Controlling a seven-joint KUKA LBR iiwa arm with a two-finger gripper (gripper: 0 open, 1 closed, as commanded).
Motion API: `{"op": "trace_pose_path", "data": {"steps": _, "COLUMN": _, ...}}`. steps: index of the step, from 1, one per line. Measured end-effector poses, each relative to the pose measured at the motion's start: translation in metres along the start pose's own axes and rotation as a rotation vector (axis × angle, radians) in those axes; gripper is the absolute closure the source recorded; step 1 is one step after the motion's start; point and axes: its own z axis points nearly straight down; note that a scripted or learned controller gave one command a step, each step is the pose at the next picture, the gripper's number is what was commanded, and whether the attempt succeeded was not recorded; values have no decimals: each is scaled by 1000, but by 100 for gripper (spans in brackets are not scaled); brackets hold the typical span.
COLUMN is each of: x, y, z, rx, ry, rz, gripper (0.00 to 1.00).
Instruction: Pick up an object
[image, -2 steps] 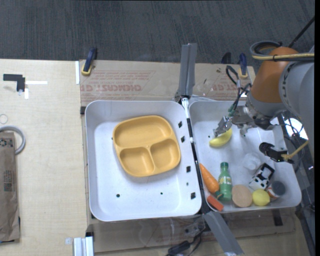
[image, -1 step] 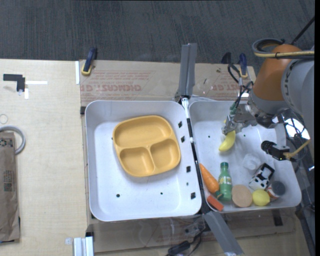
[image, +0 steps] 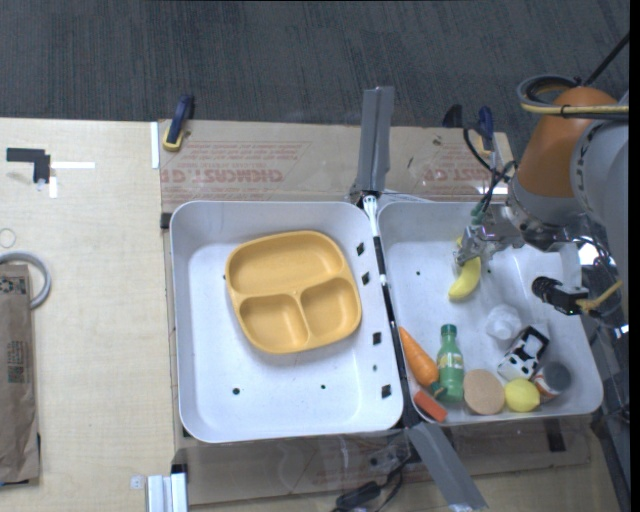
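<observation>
Yellow banana (image: 463, 284); green bottle (image: 450, 362); orange carrot (image: 418, 357); yellow-orange tray (image: 292, 291).

A brown paper bag (image: 17, 370) lies on the bench (image: 90, 300) beside two blue clamps (image: 179, 122).

Arm (image: 585, 150) cut off at right edge.

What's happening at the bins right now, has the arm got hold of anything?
The arm's gripper is down in the right bin, right at the top of the banana. Whether it actually grips it can't be told. The carrot, green bottle and lemon lie untouched near the front. The yellow divided plate sits in the left bin.
</observation>
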Motion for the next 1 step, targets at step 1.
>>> {"op": "trace_pose_path", "data": {"steps": 1, "x": 3, "y": -7, "z": -115, "rx": 0, "ry": -1, "rz": 38, "gripper": 100}}
